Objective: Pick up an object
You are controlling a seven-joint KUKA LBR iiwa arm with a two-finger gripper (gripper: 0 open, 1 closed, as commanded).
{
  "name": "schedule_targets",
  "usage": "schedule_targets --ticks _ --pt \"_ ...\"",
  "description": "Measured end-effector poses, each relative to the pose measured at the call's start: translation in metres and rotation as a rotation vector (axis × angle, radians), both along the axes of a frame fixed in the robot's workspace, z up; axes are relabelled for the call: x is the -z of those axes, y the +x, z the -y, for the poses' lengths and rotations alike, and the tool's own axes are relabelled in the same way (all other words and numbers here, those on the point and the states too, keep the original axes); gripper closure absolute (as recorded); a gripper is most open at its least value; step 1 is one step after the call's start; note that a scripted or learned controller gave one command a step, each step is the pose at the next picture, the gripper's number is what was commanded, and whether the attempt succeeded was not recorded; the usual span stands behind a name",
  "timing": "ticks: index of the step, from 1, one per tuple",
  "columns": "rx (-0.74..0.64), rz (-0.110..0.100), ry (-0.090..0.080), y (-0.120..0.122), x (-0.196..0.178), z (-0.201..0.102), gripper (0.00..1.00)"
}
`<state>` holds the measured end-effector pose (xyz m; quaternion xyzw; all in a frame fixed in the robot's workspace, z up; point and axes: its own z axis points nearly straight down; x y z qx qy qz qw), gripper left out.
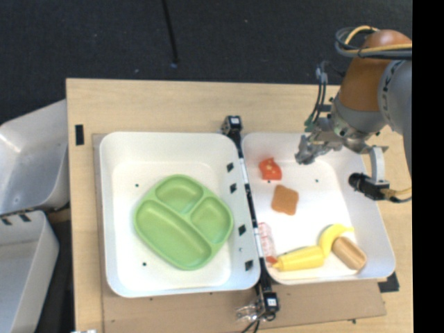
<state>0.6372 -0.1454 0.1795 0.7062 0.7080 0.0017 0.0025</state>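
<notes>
Hovering over the right bin [364, 224]'s far end, my pincer [306, 155] sits right of the red piece [270, 169]; its grip I cannot tell.

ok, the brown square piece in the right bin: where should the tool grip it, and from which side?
Probably straight from above. The brown square piece lies flat on the right bin floor, apart from the red piece and the yellow items, so close across two opposite flat edges at its middle. It looks thin, so go low.
</notes>
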Motion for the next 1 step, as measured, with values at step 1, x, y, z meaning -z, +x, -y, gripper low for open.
schedule_targets --ticks 1 --pt "0.0 0.0 -0.001 0.0012 -0.0511 0.0016 1.0"
